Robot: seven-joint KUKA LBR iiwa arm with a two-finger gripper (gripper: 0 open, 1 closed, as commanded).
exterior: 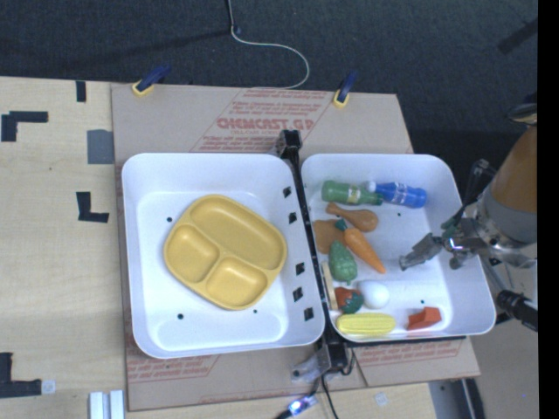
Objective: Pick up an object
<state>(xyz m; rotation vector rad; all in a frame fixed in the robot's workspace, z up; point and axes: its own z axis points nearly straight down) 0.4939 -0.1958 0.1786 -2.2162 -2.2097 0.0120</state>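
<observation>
Target (my guess): toy carrot, lying mid right bin, nearest graspable thing to the gripper; task names no specific obj, so any toy would do.
Carrot axis: long axis running diagonal, upper-left to lower-right; thick end sitting toward the bin divider, tip pointing lower-right twd the gripper.
Progress: nothing is being lifted yet, all toys are lying on the bin floor. Approach looks underway; descent, grasp and lift are all left to do, as I judge it.
Gripper: hanging over the right half of the right bin, right of the carrot and apart from it. Dark fingers are angling left and look parted w/ nothing between them.
Near carrot: brown drumstick lying just above it; green veg touching or just beside it at lower-left; white egg sitting below it.
Further from carrot: green bottle and blue bottle lying end to end along the bin's far side; corn cob and red piece lying along the near side, below the carrot.
Arm: reaching in from the right, well right of the carrot.
Left of carrot: yellow divided plate sitting in the left bin, beyond the divider.
</observation>
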